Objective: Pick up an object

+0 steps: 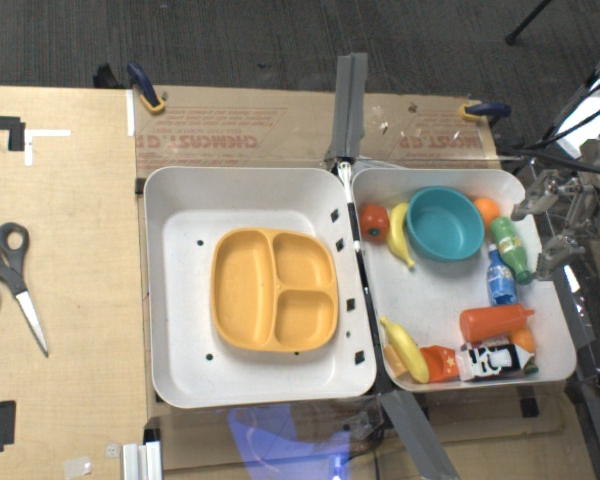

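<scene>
Objects for picking lie crowded in the right-hand white bin (442, 298), one of two set side by side on a pale wooden bench (70, 368). The left-hand bin (170, 268) carries just a yellow divided plate (275, 288), lying flat near its middle. In the right bin the biggest piece is a teal bowl (445, 225), upright at the far end. A red-orange bottle (492, 320) lies on its side toward the near end, just behind a black-and-white carton (495, 360). One banana (398, 236) curves against the bowl's left side and a second banana (405, 350) rests along the bin's near left wall. A green bottle (511, 248) and a blue bottle (499, 280) lie close together by the right wall. A tomato (374, 222) and an orange (487, 208) flank the bowl. Scissors (15, 268) sit well apart on the bench.

The gripper (555, 230) hangs over the right bin's outer rim, beside the green bottle, with nothing visibly in its grasp; whether it is released or clenched cannot be told from this angle. The pick looks to be at the approach stage, with no object lifted. The next move likely calls for settling on one target, the nearby bottles being closest, and coming down squarely over it without nudging its neighbours.
</scene>
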### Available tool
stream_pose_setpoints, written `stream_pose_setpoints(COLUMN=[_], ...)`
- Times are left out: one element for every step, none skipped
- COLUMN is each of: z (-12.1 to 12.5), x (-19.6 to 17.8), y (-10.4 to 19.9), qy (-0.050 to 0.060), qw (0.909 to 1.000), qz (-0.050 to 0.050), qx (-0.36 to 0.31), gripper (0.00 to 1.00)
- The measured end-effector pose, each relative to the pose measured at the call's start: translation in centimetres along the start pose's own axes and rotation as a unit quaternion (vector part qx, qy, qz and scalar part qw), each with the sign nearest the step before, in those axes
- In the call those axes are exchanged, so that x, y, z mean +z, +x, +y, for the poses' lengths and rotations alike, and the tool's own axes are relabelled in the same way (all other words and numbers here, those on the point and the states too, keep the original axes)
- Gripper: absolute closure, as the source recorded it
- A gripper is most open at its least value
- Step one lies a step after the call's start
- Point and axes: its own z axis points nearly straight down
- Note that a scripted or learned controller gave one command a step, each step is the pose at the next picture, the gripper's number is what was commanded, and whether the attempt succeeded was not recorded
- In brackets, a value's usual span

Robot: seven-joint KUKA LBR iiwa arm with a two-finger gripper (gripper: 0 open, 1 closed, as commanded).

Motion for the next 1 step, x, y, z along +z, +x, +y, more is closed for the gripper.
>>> stream_pose_setpoints(z=[-3.11], x=[10.62], y=[-8.20], qy=[0.000], qw=[0.9999], qz=[-0.001], qx=[0.014], gripper=[0.00])
